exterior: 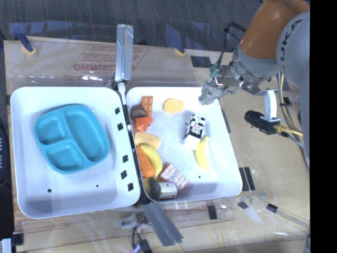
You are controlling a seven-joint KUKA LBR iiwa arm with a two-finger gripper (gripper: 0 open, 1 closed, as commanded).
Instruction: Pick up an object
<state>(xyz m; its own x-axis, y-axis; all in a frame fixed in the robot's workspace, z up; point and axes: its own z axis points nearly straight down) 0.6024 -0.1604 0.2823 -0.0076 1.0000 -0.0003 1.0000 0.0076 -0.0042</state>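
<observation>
My gripper (209,95) hangs over the back right corner of the right bin (227,157), with nothing seen between its fingers. Just below it lies a black-and-white cow toy (195,127). A yellow waffle-like piece (173,106) sits to the gripper's left. A yellow banana slice (202,153) lies below the cow. Along the bin's left wall are an orange block (147,104), a brown piece (138,112), a red-orange piece (142,124), a banana (149,153), a carrot (147,165), a patterned packet (174,176) and a metal can (164,190).
The left bin (31,194) holds a blue divided plate (72,137). A metal divider bar (124,51) rises between the bins at the back. The arm's orange band (271,20) and cables sit at the right, above the bench.
</observation>
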